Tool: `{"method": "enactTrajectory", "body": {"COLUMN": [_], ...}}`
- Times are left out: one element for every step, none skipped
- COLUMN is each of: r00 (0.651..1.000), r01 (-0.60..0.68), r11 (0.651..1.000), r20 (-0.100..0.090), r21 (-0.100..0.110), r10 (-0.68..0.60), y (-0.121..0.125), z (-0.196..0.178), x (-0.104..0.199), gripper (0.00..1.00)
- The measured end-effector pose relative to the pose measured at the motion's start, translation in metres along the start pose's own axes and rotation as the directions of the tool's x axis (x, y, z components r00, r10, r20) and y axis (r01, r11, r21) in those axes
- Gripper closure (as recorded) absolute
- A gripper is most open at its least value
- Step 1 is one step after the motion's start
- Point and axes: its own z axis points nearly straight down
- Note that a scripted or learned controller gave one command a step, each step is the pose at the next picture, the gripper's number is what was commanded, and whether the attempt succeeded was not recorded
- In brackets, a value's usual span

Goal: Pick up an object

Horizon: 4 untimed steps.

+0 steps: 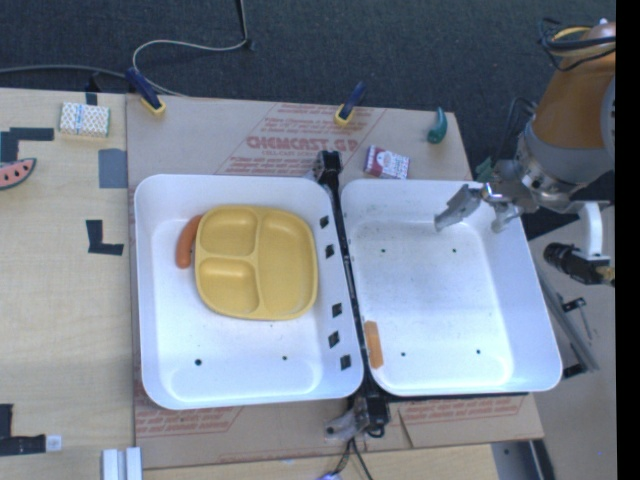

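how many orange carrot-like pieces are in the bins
2: one orange piece in the left bin, against the yellow plate's left edge; one at the right bin's left edge. More may hide under the plate.

1. The orange hot dog lies partly hidden under the left rim of the yellow divided plate.
2. The arm is cut off by the right edge.
3. The print on the small red packet is too small to read.
4. The watermelon-slice toy is cut by the left edge.

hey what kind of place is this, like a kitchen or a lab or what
Most likely a robotics lab test bench, not a kitchen: a grey and orange robot arm reaches over two white bins clamped onto cardboard, with a yellow divided plate as a practice object.
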Motion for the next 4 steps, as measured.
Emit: {"method": "enactTrajectory", "body": {"r00": [1.0,1.0,1.0,1.0], "r01": [0.0,0.0,0.0,0.0], "r11": [1.0,1.0,1.0,1.0], "r20": [-0.001,0.0,-0.001,-0.001], "r21": [0.002,0.001,0.002,0.002], "r10": [0.0,0.0,0.0,0.0], "y": [0.034,0.028,0.027,0.027], "z": [0.081,0.147,0.137,0.138], "x": [0.033,0.048,0.048,0.048], "gripper": [0.0,0.0,1.0,0.0]}}
